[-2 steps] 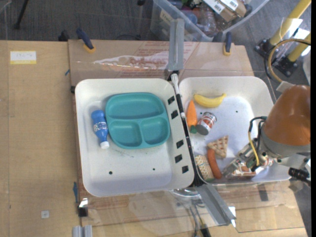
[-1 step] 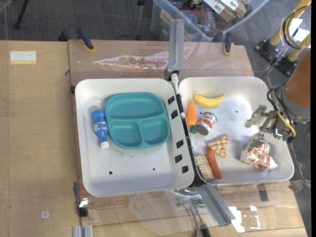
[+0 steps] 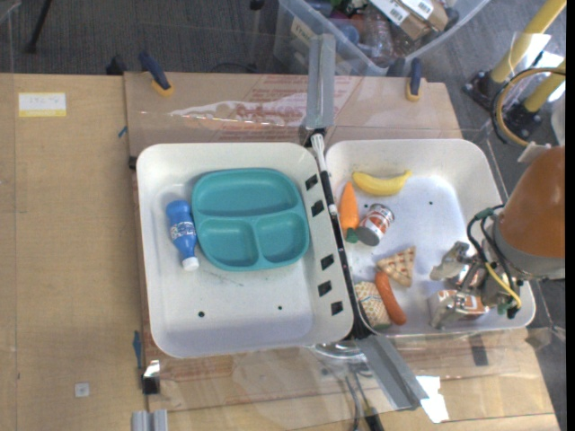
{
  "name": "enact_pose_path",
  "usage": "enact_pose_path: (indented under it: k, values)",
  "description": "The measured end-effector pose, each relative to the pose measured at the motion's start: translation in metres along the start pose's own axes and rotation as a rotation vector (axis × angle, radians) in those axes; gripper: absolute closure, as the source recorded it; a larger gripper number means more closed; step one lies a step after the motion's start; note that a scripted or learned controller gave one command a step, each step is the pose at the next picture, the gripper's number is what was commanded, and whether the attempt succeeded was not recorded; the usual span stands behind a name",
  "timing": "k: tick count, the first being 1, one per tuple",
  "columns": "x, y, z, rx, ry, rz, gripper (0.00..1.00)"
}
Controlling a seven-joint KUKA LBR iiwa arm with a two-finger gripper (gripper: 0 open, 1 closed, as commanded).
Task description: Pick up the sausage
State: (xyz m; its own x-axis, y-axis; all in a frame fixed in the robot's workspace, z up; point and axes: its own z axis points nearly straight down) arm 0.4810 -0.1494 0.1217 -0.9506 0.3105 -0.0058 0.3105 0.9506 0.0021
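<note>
1. Two shallow white bins sit side by side on the wooden tabletop [image 3: 63, 241], the left bin [image 3: 166, 321] and the right bin [image 3: 458, 155] meeting along a dark central divider.
2. Grey with an orange band, the robot arm [image 3: 539, 209] reaches in from the right edge and hangs over the right bin's near right corner.
3. A teal sectioned plate [image 3: 250, 218] fills the middle of the left bin, with a blue bottle [image 3: 181, 232] lying just beside its left edge.
4. The gripper [image 3: 460, 290] sits low in the right bin amid loose cables; whether its jaws are spread or pressed together cannot be told.
5. A yellow banana [image 3: 381, 182] lies near the far wall of the right bin.
6. An orange carrot [image 3: 349, 206] stands along the divider, with a small tin can [image 3: 374, 224] tipped just beside it.
7. The sausage [image 3: 390, 298], reddish orange, lies in the near left part of the right bin, apart from the gripper to its right.
8. A pizza slice [image 3: 399, 264] touches the sausage's far end, and a waffle-patterned piece [image 3: 368, 302] lies against its left side near the divider, crowding it on two sides.
</note>
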Motion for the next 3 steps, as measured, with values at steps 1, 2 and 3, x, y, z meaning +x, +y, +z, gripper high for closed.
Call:
enact_pose_path:
  k: [1,2,3]
  values:
    - [-0.092,0.048,0.031,-0.001,-0.008,0.368,0.0]
    - [-0.124,-0.032,-0.179,0.002,-0.003,0.339,0.0]
    - [-0.015,-0.047,-0.131,0.002,0.002,0.343,0.0]
